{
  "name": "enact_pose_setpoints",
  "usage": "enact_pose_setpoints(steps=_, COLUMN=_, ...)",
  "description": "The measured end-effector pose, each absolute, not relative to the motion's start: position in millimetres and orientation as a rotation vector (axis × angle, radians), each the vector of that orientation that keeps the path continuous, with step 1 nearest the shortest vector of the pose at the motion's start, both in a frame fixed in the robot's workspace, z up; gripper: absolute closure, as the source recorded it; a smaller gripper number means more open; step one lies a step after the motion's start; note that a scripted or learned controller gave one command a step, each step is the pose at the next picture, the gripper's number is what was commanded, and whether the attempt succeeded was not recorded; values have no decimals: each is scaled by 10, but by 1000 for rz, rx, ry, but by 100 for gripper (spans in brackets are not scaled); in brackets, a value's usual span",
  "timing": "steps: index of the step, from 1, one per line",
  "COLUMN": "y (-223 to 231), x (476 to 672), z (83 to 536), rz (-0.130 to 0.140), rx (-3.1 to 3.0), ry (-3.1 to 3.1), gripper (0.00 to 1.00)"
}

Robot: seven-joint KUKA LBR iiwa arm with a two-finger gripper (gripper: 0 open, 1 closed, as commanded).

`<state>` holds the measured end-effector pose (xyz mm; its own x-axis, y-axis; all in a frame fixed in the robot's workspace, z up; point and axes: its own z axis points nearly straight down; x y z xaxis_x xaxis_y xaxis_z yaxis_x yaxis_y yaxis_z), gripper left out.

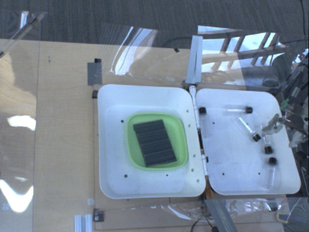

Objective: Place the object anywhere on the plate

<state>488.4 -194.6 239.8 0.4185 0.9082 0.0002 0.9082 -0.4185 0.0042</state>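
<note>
Camera view: left bin point(108, 144) holds the green plate point(133, 144), with a dark ribbed block point(154, 143) lying on it. Right bin point(227, 178) has clear vials with black caps point(248, 130) scattered inside. My gripper point(274, 125) sits at its right side, over the vials; jaw state unreadable.

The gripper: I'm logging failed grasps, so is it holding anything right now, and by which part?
It cannot be told. The gripper sits over the right bin beside a clear vial, but nothing visibly sits between its fingers.
</note>
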Motion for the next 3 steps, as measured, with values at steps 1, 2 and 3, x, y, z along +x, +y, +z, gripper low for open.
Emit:
enact_pose_setpoints(steps=1, y=-1902, x=4890, z=2364, rz=7, rx=2684, ry=1627, gripper=0)
enact_pose_setpoints(steps=2, y=-1952, x=4887, z=2414, rz=4, rx=2724, ry=1560, gripper=0)
enact_pose_setpoints(steps=3, y=-1933, x=4887, z=2389, rz=7, rx=2754, ry=1506, gripper=0)
